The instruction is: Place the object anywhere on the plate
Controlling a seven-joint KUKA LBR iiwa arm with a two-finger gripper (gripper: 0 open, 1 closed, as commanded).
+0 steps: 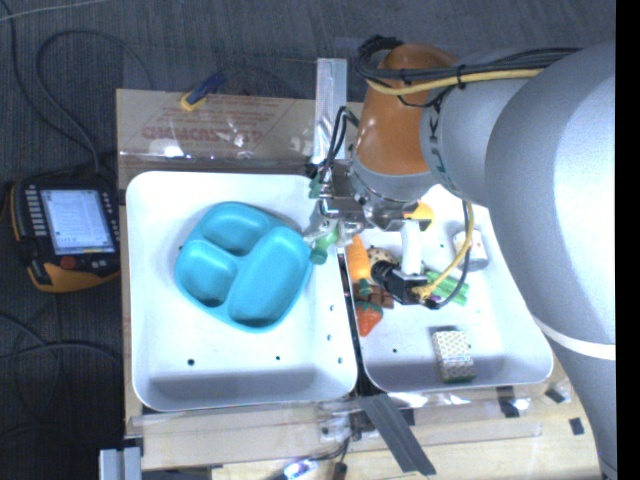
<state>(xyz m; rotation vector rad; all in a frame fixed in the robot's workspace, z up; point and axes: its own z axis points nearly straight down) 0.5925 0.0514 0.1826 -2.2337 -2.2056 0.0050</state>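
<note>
Item 1, nearest edge, five o'clock of the right shallow white plastic bin [520,363]: small speckled grey-white sponge block [453,352], lying alone.

Item 2, same bin, nine o'clock side by the dividing wall: heap of small toy foods, including an orange carrot-like piece [357,259], a red piece [369,319] below it and a green ridged piece [452,290] at three o'clock of the heap. Which one is the task's object cannot be told.

Item 3, left shallow white plastic bin [200,373]: sky-blue three-compartment plastic plate [243,264] at centre, all compartments bare.

Item 4, over the divider, at two o'clock of the plate: two-finger gripper [327,230] under the grey arm's orange band [395,118]. Finger spread cannot be told; a small green bit [319,253] sits at its tip, whether held or not is unclear.

Risks, as judged: any release here falls near the plate's rim or onto the divider, so the piece may roll off into either bin; a weak pinch would drop it early.
</note>
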